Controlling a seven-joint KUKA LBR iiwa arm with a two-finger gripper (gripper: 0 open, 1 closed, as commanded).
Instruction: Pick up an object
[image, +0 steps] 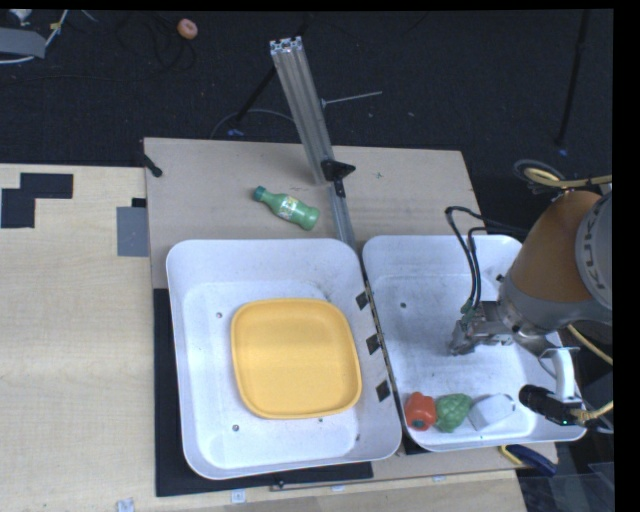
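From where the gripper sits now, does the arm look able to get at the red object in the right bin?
Probably yes. The gripper is low in the right bin, and the red object lies uncovered near the front wall, with bare floor between them. A green object touches it.

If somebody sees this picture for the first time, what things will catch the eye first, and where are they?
The yellow plate stands out most, lying flat in the middle of the left bin. Next comes the grey and orange arm reaching in from the right, its gripper low over the right bin. A red toy, a green toy and a white block sit in a row at that bin's near edge, and a green bottle lies on the bench behind the bins.
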